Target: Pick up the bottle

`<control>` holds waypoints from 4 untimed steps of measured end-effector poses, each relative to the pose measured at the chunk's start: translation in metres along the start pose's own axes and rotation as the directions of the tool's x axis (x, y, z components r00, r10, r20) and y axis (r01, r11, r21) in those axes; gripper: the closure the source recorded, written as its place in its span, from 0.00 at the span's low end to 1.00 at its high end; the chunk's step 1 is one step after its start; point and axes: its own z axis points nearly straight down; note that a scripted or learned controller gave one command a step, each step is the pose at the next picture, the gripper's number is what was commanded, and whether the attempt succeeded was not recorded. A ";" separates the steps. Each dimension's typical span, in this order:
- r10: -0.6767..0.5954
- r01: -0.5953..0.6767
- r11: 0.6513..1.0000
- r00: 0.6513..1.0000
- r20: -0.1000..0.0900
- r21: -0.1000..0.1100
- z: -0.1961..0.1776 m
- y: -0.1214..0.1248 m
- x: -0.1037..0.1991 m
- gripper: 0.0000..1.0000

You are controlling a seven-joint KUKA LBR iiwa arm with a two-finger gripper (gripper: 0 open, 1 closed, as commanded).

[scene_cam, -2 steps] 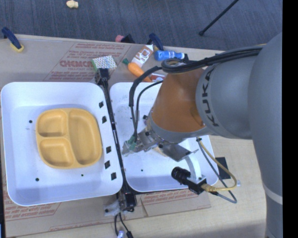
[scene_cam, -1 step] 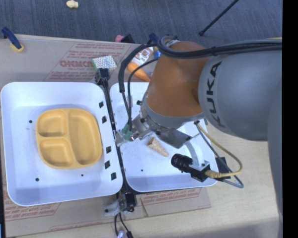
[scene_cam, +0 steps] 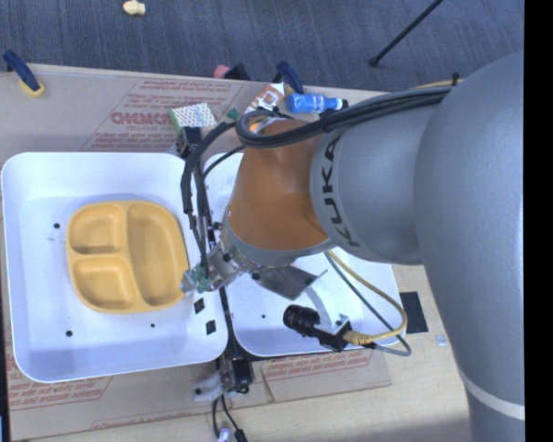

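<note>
Near the front edge of the right bin (scene_cam: 286,343), my wrist hangs low over the wall between the two bins, cables looping round it. My arm (scene_cam: 369,182) covers most of that bin, and I cannot make out the bottle or my gripper beneath it. Left of the wall, a yellow divided plate (scene_cam: 124,254) lies in the middle of the left bin (scene_cam: 28,247). Beyond my arm, a small blue object (scene_cam: 306,103) sits past the right bin's far edge.

No bottle can be made out here.
</note>
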 end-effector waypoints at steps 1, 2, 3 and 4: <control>-0.052 0.052 0.999 0.999 0.003 -0.005 -0.115 -0.005 -0.010 1.00; -0.034 0.034 0.999 0.999 0.003 -0.004 -0.112 0.025 0.041 1.00; -0.012 0.012 1.000 1.000 0.002 -0.002 -0.079 0.023 0.038 1.00; -0.146 0.146 0.989 0.989 0.004 -0.004 -0.106 -0.009 -0.017 1.00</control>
